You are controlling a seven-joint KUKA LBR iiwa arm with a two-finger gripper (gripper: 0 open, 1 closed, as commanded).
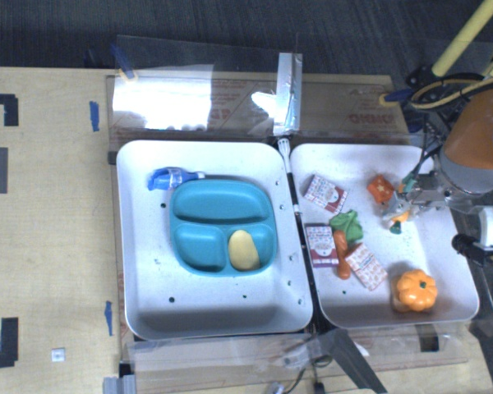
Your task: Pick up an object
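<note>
Objects [340, 245] are lying scattered in the right bin [464, 302], none lifted yet. The pincer [404, 212] is hovering near that bin's right edge, beside a small orange piece [380, 189]; I cannot tell its state, and next it needs lowering onto one item.

Beneath me a pale wooden bench [49, 220] is stretching out to the left, with black angular marks [4, 109] sitting near its left edge and bits of blue tape [94, 115] sticking to it. Dark grey carpet [189, 6] is running along the top. A clear plastic panel [197, 97] behind the bins is catching bright glare from overhead light. A yellow pole [475, 25] is slanting across the upper right corner.
</note>
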